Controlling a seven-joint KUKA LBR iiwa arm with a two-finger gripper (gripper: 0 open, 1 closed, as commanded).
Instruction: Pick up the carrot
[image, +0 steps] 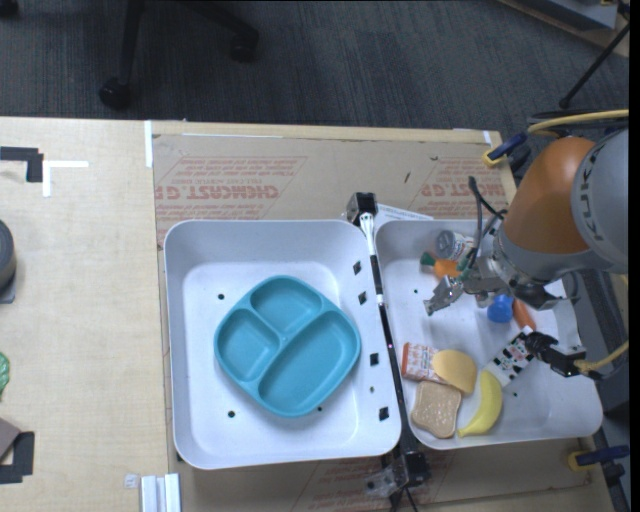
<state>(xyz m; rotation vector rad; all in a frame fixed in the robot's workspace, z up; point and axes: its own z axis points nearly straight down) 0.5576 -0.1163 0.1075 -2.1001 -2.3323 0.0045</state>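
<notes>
The gripper (440, 298), fingers apart and holding nothing, hangs in the right bin (560, 420) with the carrot (443, 266) just beyond it, lying crosswise toward the bin's far wall.

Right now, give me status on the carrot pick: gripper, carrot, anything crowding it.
Gripper low in right bin, nothing seen between fingers. Carrot at bin's far edge, just beyond gripper. Blue object and arm crowd that corner.
</notes>
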